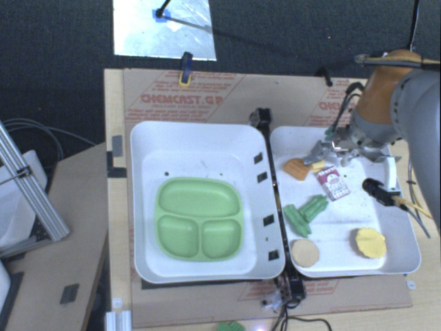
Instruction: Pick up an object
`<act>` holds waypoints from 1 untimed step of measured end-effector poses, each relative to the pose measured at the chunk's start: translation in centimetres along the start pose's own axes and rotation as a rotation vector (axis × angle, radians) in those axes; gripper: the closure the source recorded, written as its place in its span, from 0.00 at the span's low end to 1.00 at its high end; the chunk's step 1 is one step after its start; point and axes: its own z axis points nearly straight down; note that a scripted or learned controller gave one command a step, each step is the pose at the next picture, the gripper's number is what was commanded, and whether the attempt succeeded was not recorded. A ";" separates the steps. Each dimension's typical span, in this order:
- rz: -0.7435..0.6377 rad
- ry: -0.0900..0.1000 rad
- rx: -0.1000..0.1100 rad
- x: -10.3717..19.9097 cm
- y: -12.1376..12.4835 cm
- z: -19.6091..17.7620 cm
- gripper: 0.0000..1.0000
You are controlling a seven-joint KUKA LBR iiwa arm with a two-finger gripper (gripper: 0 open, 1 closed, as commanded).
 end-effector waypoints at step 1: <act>0.006 -0.003 0.001 -3.2 2.1 -4.7 0.00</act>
